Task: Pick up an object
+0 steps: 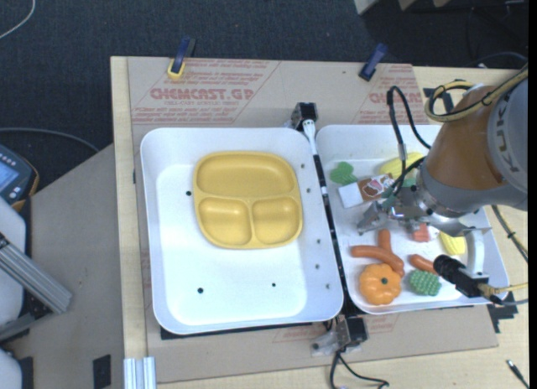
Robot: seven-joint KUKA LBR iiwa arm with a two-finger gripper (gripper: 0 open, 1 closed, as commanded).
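The left bin (168,236) is a shallow white plastic tray with rounded corners and a smooth, glossy floor. On its upper half lies a yellow divided plate (248,198), matte plastic, a rounded rectangle with one wide compartment along the top and two smaller ones beneath.

The right bin (336,140), of the same white plastic, butts against the first along a black seam. Toy food lies scattered in it. Near its upper left sits a small green leafy piece (342,173), and just below that a flat white card-like piece (349,195). Lower down lie an orange sausage-shaped toy (377,254), long and smooth, and a round ribbed orange pumpkin (379,284) with a green stem. Right of the pumpkin rests a knobbly green piece (424,285), and above it a small orange carrot-like toy (420,262).

The gripper (382,211) reaches in among the toys in the middle of this bin, its grey metal fingers pointing left just above the sausage. Whether they are spread or pinched together cannot be told, nor whether anything lies between them. Behind it bulks the arm, orange band and grey casing, with a yellow toy (394,164) partly hidden by it.
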